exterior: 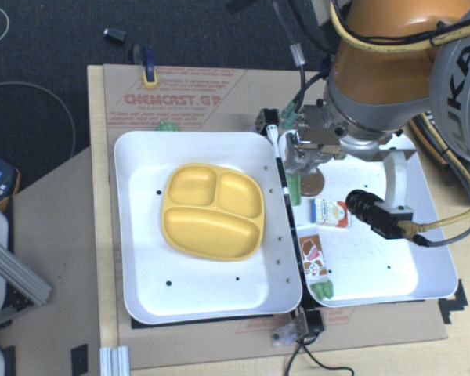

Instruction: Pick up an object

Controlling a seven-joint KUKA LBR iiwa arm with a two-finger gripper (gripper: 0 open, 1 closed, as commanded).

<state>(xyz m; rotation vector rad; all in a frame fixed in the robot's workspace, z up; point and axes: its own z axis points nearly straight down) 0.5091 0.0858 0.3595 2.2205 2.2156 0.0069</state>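
My gripper (300, 161) hangs low over the far left corner of the right bin (392, 284), close to the wall shared with the left bin. Right beside it lie a brown round object (312, 185) and a thin green item (295, 189). A small white carton with blue and orange print (332, 212) lies a little nearer the front. A brown and red packet (315, 257) and a green leafy piece (323, 290) sit along the bin's left wall toward the front. The large arm body hides the far part of the right bin.
A yellow divided plate (214, 211) sits in the middle of the left bin (141, 272). A black cylinder with a cable (376, 212) juts over the right bin. A small green item (168, 126) lies on the cardboard behind the left bin.
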